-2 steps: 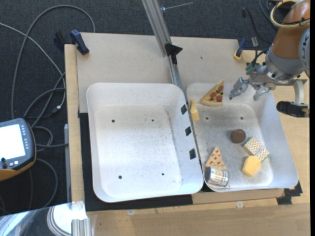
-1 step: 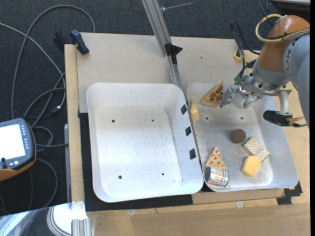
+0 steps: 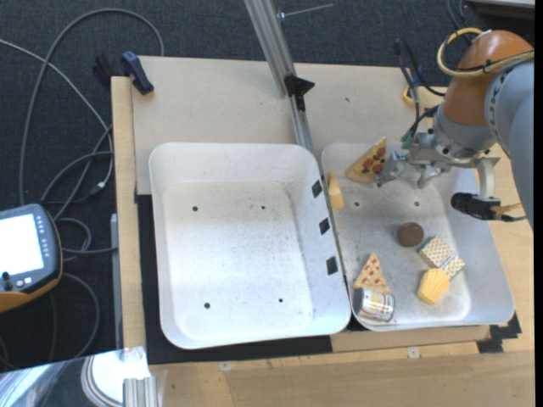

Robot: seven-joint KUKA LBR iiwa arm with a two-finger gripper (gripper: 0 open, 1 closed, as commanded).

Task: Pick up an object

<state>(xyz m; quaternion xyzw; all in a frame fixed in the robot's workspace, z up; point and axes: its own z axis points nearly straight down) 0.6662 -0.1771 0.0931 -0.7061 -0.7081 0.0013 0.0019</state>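
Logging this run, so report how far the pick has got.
Done: the arm has brought its tool to the far end of the right bin, next to the pizza slice at the bin's far-left corner. In hand: nothing visibly lifted; whether the tool grips the slice cannot be told. Left: the grasp and lift. The brown disc, checkered piece, yellow piece, second slice and can lie untouched.

Bright, even overhead light; soft shadows, slight blur.
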